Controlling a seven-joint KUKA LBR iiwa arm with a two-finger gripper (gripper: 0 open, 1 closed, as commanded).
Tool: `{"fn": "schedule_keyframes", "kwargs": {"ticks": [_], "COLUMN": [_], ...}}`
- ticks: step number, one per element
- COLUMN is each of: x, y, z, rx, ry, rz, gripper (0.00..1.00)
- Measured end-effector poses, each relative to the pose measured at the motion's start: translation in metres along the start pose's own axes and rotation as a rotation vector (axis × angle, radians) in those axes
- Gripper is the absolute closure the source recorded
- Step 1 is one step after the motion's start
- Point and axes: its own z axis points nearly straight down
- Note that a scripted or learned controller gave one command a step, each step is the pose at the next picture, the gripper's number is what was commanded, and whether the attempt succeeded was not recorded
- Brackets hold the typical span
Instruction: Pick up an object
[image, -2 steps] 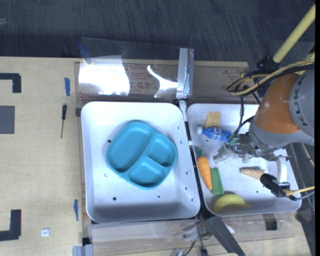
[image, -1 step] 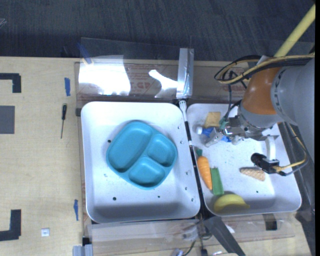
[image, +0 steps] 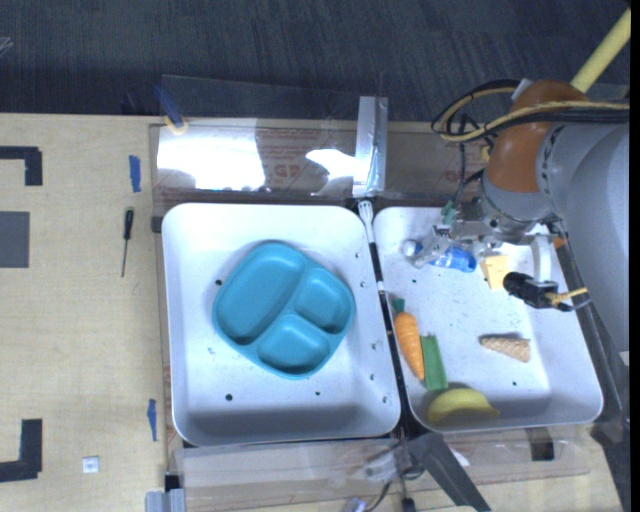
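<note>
**Op:** I have the gripper (image: 447, 240) low over the far end of the right bin (image: 560, 395), arm (image: 590, 170) reaching in from the right. From this angle I cannot tell how the jaws are set; the wrist hardware hides them.

**Desk:** Anything in hand?

**Op:** Nothing I can see. A small blue item (image: 459, 261) lies just beside the jaws, on their near side, possibly touching, and I cannot make out what it is. A yellow piece (image: 496, 270) lies a little further to the right of it.

**Desk:** And the rest?

**Op:** All resting on the bin floor, well nearer to me than the jaws: a carrot (image: 408, 344) with a green stick (image: 432, 360) touching it along the divider, a cone-shaped wafer (image: 506, 346) out toward the right, a yellow-green fruit (image: 458, 403) at the near wall. The blue divided tray (image: 284, 307) sits in the left bin (image: 200, 235), well apart.

**Desk:** So progress?

**Op:** I judge the approach done; grasp and lift are not yet done.
</note>
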Motion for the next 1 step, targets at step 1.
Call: {"fn": "schedule_keyframes", "kwargs": {"ticks": [1], "x": [-0.0212], "y": [0.0023], "z": [-0.0398], "rx": [-0.022], "ry": [-0.005], "rz": [0.029], "gripper": [0.0]}}
